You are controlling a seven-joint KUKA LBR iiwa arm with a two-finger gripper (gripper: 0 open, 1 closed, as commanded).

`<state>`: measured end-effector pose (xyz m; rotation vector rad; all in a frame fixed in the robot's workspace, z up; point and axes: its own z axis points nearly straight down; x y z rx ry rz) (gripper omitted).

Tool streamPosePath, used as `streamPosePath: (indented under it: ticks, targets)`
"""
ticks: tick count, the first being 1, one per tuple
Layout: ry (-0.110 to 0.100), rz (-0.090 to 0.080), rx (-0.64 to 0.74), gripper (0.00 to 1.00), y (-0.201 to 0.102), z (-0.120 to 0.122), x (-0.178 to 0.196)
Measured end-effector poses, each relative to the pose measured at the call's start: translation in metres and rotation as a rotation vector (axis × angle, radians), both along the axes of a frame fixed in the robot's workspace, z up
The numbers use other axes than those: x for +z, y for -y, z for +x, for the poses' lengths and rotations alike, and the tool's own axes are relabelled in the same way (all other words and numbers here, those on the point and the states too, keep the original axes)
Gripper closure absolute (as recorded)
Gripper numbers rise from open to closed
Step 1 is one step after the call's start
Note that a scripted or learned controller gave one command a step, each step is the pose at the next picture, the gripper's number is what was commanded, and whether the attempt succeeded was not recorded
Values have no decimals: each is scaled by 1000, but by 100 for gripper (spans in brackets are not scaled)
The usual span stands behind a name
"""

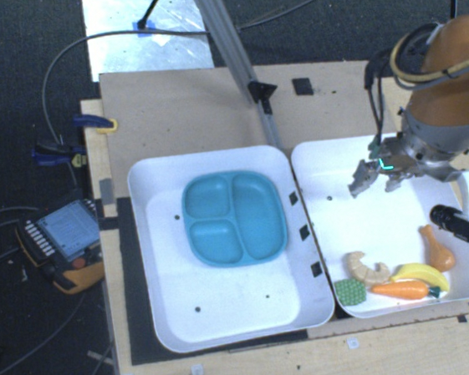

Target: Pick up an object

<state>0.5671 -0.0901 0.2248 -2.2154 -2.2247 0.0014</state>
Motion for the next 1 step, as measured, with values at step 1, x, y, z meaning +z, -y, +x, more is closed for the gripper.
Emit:
streamPosePath:
  ticks: [1]
  targets:
    - [4,0,0,0,0,1,2]
